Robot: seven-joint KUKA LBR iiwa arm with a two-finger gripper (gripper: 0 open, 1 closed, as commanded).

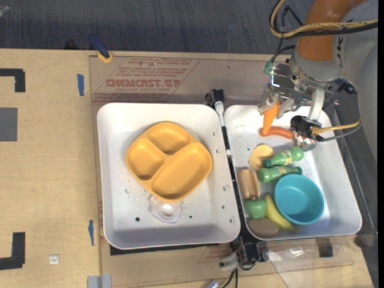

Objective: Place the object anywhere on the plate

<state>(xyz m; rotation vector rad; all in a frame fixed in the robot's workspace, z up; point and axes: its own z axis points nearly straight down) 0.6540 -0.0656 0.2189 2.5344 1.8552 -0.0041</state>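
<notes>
The bench [48,161] carries two white bins side by side. The left bin [114,209] holds a yellow sectioned plate [169,159] near its middle, with bare floor all round and a fried egg [166,209] just below it. The right bin [345,179] is crowded along its lower half: a teal bowl [298,198], a banana [277,215], a green bottle [284,158]. Above the bin's far edge hangs the tool [277,110], and an orange carrot [270,120] seems pinched in it, though the fingers are hard to make out.
</notes>
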